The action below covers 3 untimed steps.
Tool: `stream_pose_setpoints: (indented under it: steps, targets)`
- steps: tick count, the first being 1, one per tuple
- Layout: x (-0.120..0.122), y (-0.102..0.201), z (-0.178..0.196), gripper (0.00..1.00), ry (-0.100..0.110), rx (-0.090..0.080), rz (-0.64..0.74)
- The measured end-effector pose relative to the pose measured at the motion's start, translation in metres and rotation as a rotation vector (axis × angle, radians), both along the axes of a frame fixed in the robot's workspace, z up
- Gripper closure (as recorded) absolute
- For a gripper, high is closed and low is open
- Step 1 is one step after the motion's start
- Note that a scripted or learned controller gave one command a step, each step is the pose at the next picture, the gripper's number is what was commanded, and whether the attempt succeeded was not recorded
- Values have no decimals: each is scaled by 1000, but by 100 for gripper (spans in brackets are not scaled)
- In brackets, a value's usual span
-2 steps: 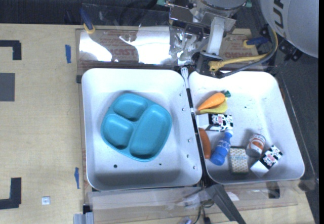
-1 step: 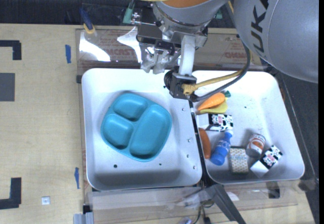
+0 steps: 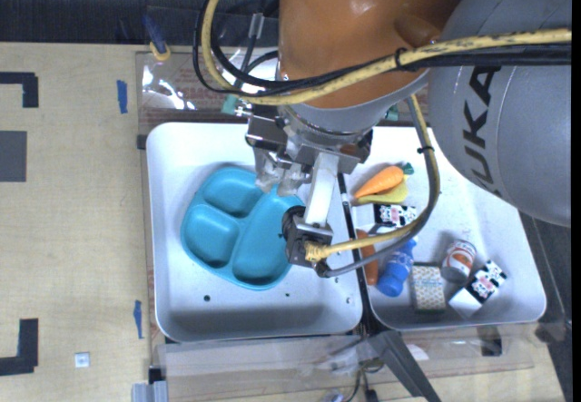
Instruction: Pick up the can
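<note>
The can (image 3: 460, 257) is small, red and white with a silver top, and lies in the right bin (image 3: 526, 300) near its front right. My gripper (image 3: 283, 175) hangs under the orange wrist over the left bin (image 3: 168, 210). It sits just above the far right edge of a blue divided plate (image 3: 238, 228), well to the left of the can and apart from it. The arm's body hides the back of both bins.
In the right bin, a carrot (image 3: 379, 181) lies near the back. A blue bottle (image 3: 396, 275), a roll of tape (image 3: 427, 287) and a cow-patterned box (image 3: 483, 282) crowd around the can. A yellow cable (image 3: 363, 246) loops off the wrist.
</note>
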State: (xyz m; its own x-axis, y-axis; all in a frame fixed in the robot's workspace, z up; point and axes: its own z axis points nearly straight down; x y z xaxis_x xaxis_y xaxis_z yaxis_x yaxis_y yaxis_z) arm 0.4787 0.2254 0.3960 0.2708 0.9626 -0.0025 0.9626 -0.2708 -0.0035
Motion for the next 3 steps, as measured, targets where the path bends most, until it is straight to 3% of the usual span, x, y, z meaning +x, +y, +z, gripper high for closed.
stream_pose_setpoints:
  steps: [1,2,3]
  targets:
    - [0,0,0,0,0,0,-1]
    - [26,-13,39,0,-5,2,397]
    - [6,-7,-66,0,-1,3,741]
